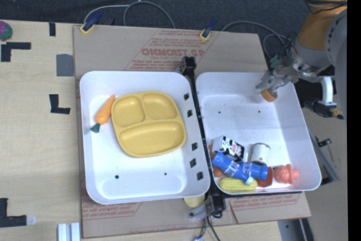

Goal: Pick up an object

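Nearest the lens, along the front wall of the right bin (pixel 304 138), lies a crowded heap of small things: a blue bottle (pixel 240 169) lying on its side, a yellow corn cob (pixel 237 184) tucked just under it, a black-and-white patterned piece (pixel 231 148) behind, a silvery can (pixel 259 152) beside that, and a red-orange toy (pixel 286 174) in the front right corner. All of them touch or nearly touch one another. Far from that heap, at the back right of the same bin, the gripper (pixel 269 89) hangs at the end of the grey arm, which carries its orange band (pixel 319 22) at the upper right. A small orange-brown object (pixel 269 95) sits right at the gripper's tip, rounded and dull in colour, and it looks caught there, though the view is too coarse to show how wide the hand stands or whether the object is truly clamped or merely lies beneath it on the bin floor. Across the divide, the left bin (pixel 96 178) holds a yellow divided plate (pixel 149 123) near its middle and an orange toy carrot (pixel 104 111) with a green end just beside the plate's left edge. Both bins rest on a brown cardboard sheet (pixel 135 53).
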